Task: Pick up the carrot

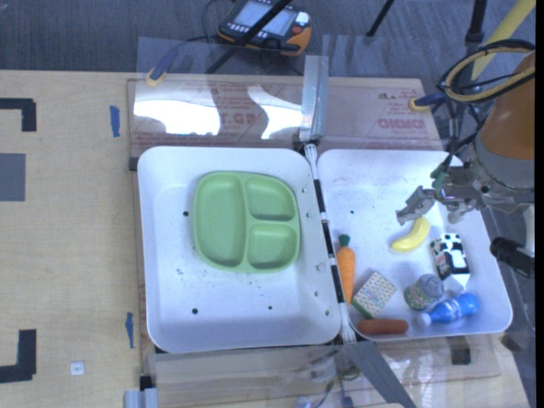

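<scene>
Carrot (346, 266) lies in right bin (365, 172); hand (422, 204) above banana (410, 235), grip unclear.

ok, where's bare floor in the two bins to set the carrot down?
Right bin: the far-left stretch, above the carrot, is bare; its near half is crowded around the banana and bottle. Left bin: bare strips around the green plate, widest along the near edge.

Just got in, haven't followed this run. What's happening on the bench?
The grey KUKA arm's two-finger gripper hangs over the right white bin, above the small yellow banana. It holds nothing. The target, an orange carrot with a green top, lies untouched by that bin's left wall, among a patterned cracker-like block, a red sausage and a blue bottle. The left bin has a green divided plate.
</scene>
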Controlling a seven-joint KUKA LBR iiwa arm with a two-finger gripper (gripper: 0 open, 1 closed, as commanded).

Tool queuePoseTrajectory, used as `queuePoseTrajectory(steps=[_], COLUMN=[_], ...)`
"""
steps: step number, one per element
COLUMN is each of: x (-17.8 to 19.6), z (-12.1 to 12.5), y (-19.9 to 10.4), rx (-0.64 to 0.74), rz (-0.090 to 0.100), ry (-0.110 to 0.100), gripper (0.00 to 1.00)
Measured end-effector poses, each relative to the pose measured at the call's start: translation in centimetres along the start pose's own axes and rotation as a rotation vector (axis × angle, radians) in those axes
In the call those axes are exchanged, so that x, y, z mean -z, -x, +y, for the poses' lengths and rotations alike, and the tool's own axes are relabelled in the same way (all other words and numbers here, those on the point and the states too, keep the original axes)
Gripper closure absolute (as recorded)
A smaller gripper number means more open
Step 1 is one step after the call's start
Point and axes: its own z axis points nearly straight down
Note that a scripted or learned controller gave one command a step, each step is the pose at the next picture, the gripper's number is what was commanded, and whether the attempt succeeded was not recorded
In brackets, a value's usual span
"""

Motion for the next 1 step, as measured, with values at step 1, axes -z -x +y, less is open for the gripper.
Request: queuePoseTrajectory(steps=[1], x=[-3.42], z=[-0.61], y=[-5.28], rx=[-0.222], rz=[0.001], ry=[-0.002], gripper=[0.0])
